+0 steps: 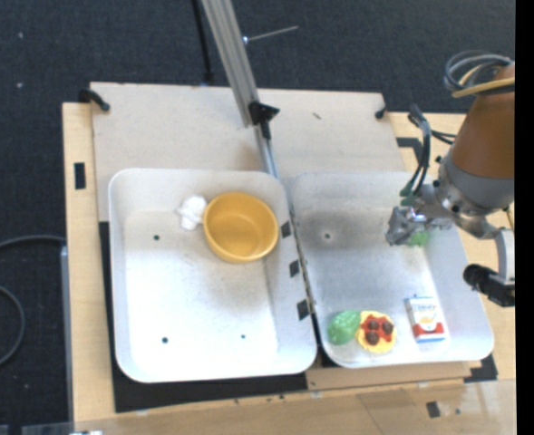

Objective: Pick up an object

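Note:
My gripper (406,231) hangs low over the upper right part of the right bin (357,243), under the arm's orange band. A small green object (420,237) peeks out right against the gripper's tip; the gripper body hides most of it, so I cannot tell whether it is gripped or just lying beneath. Along the right bin's front edge lie a green lump (344,326), a yellow piece with red berries (377,330) and a small white, red and blue carton (426,319).
The left bin (185,324) holds a yellow bowl (240,227) near its back right corner, with a small white crumpled object (192,211) touching the bowl's left side. A slanted metal pole (232,48) rises behind the bins' shared edge. Cables run by the arm at right.

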